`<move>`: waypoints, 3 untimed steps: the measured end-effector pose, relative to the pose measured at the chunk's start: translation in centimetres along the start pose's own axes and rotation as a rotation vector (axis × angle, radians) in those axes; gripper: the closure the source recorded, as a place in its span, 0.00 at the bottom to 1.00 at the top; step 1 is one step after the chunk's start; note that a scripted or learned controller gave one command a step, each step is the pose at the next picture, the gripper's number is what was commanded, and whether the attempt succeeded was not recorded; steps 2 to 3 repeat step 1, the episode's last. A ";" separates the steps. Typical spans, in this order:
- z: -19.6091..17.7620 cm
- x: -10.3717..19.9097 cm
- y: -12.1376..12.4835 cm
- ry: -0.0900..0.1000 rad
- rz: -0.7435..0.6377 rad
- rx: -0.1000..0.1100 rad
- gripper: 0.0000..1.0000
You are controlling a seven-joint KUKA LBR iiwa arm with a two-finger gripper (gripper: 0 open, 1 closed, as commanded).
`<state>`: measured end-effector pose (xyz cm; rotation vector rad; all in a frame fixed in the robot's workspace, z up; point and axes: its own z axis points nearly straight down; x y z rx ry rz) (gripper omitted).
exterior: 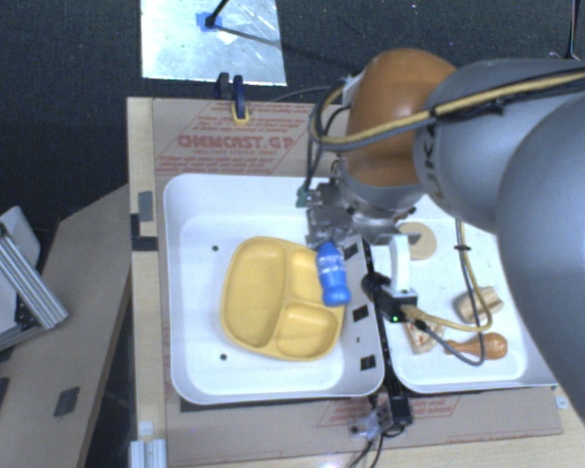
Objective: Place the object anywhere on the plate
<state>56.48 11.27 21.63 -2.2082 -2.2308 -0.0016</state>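
The claw (pixel 324 232) hangs over the right rim of the yellow divided plastic plate (pixel 273 295), closed on the top end of a small blue plastic bottle-like object (pixel 331 273). Judged light, rigid and slippery, the object favours a mid-body grip.

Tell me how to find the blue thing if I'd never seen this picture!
Look at the left white bin, which holds a yellow plate with sections. At the plate's right edge, just under the grey arm's hand, is a small blue bottle. It is the only blue thing in the bins; the things in the other bin are tan and brown.
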 end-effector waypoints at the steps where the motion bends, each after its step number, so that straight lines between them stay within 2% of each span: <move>1: -0.1 -0.4 0.1 -0.002 0.007 -0.002 0.00; 3: -0.1 -0.4 0.1 -0.002 0.007 -0.002 0.00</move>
